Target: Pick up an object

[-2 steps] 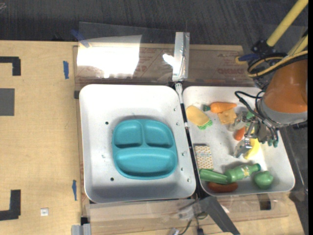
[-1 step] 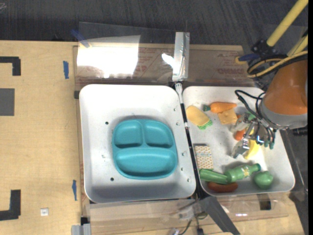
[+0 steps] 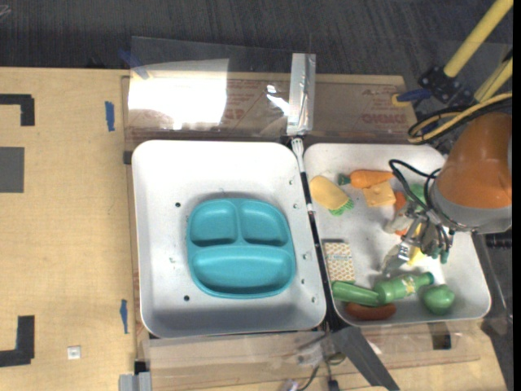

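Nearest us in the right bin [image 3: 476, 300] we see green toy vegetables [image 3: 383, 290]. Just beyond them hangs the gripper [image 3: 409, 251]; we cannot tell its opening or hold. Farther off lie a carrot [image 3: 370, 178] and yellow piece [image 3: 327, 192]. The left bin [image 3: 163, 177] holds a teal tray [image 3: 240, 245].

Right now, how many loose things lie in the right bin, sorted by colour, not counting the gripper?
Green: 3, a long pod, a bottle-like piece, a round piece
Orange: 2, a carrot, a wedge
Yellow: 1, a corn piece
Patterned: 1, a small card
Dark red: 1, a piece under the pod
Total: 8
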You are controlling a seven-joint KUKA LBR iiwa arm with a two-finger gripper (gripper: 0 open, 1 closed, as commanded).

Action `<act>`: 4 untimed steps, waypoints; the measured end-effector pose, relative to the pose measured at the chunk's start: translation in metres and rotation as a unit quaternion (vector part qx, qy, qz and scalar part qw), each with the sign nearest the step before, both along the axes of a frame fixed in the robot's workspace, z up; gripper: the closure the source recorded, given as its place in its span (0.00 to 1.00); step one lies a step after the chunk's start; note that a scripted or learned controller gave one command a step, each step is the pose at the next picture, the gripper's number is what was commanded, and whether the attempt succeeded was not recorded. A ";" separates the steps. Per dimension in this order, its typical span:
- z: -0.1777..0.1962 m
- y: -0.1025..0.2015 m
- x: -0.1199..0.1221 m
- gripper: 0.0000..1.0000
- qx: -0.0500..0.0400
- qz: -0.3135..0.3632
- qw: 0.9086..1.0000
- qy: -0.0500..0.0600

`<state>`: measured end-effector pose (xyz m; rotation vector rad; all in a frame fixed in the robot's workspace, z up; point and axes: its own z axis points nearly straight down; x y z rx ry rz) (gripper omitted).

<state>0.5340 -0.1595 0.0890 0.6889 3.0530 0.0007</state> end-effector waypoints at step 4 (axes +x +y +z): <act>0.000 0.026 0.036 0.00 0.000 -0.031 1.000 0.001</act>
